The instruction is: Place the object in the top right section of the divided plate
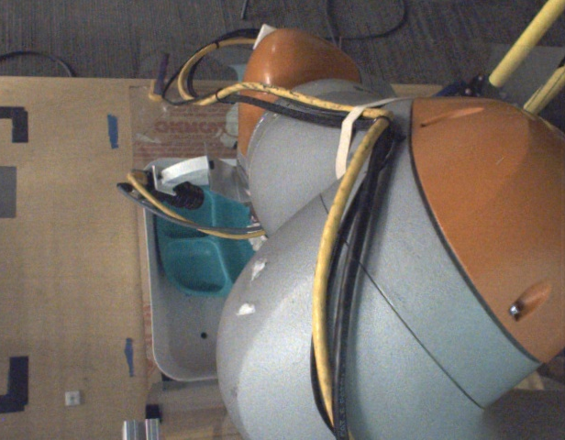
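Under the arm: the arm covers most of the bench; the wrist end reaches over a white bin.
Plate: a teal divided plate lies in that bin, partly hidden.
Object: hidden, so its place cannot be told.
Jaws: too hidden to tell whether spread or pressed.
Handling: judged unknown; the plate looks like stiff, smooth plastic, so a dropped thing may slide.
Hold: cannot be chosen yet.
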{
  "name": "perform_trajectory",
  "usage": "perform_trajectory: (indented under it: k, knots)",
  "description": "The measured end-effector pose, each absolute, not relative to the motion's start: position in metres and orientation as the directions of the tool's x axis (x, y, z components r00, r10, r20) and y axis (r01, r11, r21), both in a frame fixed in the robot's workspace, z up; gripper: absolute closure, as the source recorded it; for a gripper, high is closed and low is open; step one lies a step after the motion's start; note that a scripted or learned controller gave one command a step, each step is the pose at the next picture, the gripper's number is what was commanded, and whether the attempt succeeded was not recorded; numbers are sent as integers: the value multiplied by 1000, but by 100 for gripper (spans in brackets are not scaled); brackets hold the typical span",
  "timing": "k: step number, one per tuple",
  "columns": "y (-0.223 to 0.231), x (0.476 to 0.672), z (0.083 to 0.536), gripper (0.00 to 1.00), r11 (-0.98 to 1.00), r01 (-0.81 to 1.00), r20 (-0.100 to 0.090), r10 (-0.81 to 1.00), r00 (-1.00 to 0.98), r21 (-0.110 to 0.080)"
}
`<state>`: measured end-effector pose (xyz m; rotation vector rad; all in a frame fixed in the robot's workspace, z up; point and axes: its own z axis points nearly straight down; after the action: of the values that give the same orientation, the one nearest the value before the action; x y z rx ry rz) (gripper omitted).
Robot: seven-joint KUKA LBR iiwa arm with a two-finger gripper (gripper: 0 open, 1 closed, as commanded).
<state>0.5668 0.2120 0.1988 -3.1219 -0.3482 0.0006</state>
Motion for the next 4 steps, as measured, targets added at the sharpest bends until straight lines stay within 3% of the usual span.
perform_trajectory:
  k: [1,2,3,4]
  knots:
    - [225,596,187,100,-968,251,0,251,968,-1]
    - [226,633,124,100,-943,332,-4,332,943,-1]
    - [216,638,145,100,-973,231,0,231,973,-1]
    - [218,611,151,100,-974,227,-3,227,974,-2]
